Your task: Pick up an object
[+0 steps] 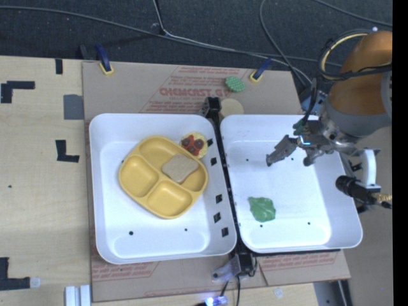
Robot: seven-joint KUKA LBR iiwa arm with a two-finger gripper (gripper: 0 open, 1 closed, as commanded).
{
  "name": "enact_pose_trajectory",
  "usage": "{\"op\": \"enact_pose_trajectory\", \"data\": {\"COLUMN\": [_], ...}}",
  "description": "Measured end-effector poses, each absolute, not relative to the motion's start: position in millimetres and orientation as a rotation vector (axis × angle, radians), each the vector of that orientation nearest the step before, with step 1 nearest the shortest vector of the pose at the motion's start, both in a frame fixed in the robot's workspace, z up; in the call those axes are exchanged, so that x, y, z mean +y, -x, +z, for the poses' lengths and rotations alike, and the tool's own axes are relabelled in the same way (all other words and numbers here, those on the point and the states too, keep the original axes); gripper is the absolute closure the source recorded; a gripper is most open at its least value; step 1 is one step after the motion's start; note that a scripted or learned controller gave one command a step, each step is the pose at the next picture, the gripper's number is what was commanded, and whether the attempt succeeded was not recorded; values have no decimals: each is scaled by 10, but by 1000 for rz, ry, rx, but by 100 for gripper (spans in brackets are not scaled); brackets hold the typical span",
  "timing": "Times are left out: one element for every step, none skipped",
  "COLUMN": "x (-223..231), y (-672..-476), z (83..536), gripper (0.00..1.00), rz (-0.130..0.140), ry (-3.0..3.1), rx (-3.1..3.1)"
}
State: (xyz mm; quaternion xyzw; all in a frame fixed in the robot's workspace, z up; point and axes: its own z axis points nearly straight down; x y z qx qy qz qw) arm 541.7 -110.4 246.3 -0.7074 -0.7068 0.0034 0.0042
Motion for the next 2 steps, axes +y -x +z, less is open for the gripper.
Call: {"op": "enact_pose_trajectory", "data": {"x": [-1103,-1103], "y": [-5437,-5424], "z": [2506,1860], "gripper": [0,0], "rz": [2,8], "ry": [2219,2216], "rx": [-2222,-2218]}}
